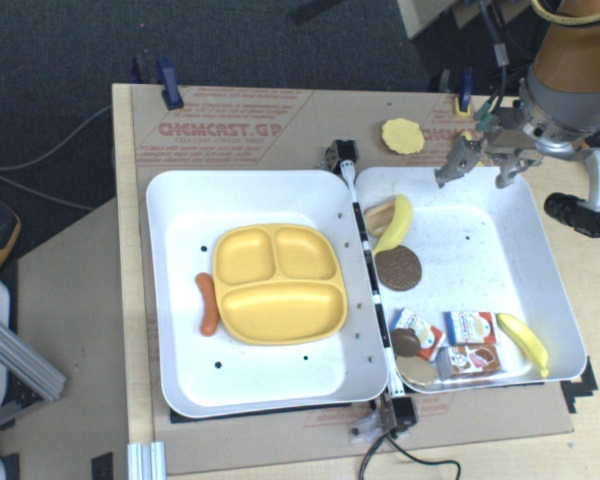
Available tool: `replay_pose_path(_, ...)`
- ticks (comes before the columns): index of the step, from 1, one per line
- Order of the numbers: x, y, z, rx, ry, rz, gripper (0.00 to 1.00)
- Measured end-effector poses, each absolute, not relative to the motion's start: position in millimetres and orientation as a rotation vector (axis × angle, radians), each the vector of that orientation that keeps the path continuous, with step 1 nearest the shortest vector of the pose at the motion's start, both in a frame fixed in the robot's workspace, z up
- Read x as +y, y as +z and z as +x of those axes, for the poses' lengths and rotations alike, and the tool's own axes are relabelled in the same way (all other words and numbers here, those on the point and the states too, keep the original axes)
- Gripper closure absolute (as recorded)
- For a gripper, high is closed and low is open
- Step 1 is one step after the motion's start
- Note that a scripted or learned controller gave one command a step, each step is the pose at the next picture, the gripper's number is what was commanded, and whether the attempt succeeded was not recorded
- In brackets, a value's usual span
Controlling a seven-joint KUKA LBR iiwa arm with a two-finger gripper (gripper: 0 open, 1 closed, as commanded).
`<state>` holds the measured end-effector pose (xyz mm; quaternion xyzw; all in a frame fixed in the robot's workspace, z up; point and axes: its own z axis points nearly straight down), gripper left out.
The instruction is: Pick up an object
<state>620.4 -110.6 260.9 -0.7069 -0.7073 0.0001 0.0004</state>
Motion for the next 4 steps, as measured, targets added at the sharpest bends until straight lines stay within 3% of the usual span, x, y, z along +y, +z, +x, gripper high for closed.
replay_pose_path(1, -87.7, 180.0, 647.4, -2.222, 0.005, -2.215, 0.00)
replay_pose_path(2, -105.3, 89.9, 668.1, -2.219, -0.006, -2.223, 0.00)
replay_pose_path(3, -104.8, 108.3, 671.2, -2.230, -0.016, -2.228, 1.00)
replay_pose_path(4, -104.8, 107.5, 670.9, -2.230, -0.014, -2.227, 0.00)
